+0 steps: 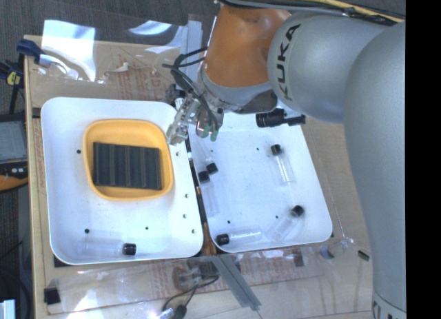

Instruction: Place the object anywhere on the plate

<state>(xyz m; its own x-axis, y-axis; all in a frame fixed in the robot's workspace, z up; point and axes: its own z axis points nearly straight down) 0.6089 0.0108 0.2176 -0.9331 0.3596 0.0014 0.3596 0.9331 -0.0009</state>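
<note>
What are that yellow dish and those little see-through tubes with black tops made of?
The yellow plate looks like matte moulded plastic: even colour, soft rounded rim, no glare. Its dark ribbed insert may be rubber or plastic; I cannot tell which. The clear tubes look like glossy transparent plastic or glass, since the white bin shows through them, with opaque black caps, probably plastic.
</note>
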